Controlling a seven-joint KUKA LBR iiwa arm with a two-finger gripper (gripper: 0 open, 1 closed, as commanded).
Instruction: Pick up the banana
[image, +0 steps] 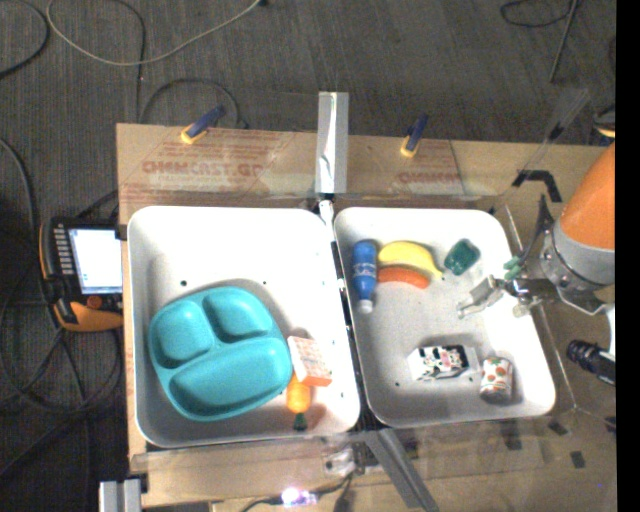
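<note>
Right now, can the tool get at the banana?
Probably yes: the banana lies uncovered in the right bin, with the tool close by. An orange piece touches its near side.

Yellow banana, orange carrot, blue bottle, teal cup, turquoise tray, white bins, black-and-white patterned box, red-speckled can.

Faint mirrored red lettering on cardboard sheet, illegible
</note>
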